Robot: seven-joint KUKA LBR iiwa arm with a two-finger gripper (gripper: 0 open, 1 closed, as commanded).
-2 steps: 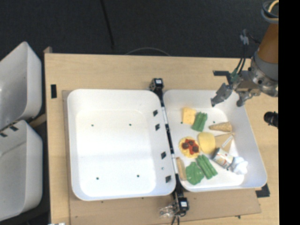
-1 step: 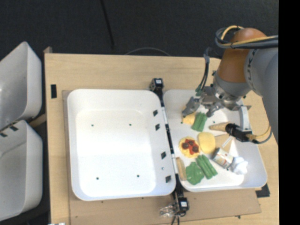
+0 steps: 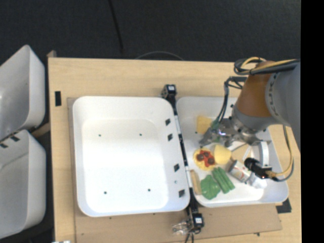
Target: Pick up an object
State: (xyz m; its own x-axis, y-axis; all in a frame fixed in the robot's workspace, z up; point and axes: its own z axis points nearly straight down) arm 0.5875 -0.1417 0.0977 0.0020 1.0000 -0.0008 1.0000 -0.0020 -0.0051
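- Light wooden bench (image 3: 121, 77) under a dark floor backdrop; two white shapes sit at the left edge of the frame, off the bench.
- Two shallow white bins side by side. The left bin (image 3: 126, 156) fills the centre of the frame; the right bin (image 3: 188, 105) sits toward the lower right and carries the clutter.
- Contents of the right bin, grouped in its lower half: a pale yellow piece (image 3: 203, 122) near the top, a yellow rounded object (image 3: 221, 154) at the middle, a red-and-yellow item (image 3: 204, 157) touching its left side, green pieces (image 3: 216, 182) below, a small bottle-like item (image 3: 239, 172) to the right.
- The arm (image 3: 266, 92) reaches in from the right of the frame, orange band showing.
- The gripper (image 3: 221, 134) sits low over the bin, just above the yellow rounded object. Cannot tell whether it is spread or closed; the wrist hides it.
- Judgement: the step is the descent onto a target, most likely the yellow rounded object; nothing looks lifted yet.
- Next move would call for settling squarely around one item, closing, then rising straight. Neighbours are crowded, so a nudge or a double catch is a risk.
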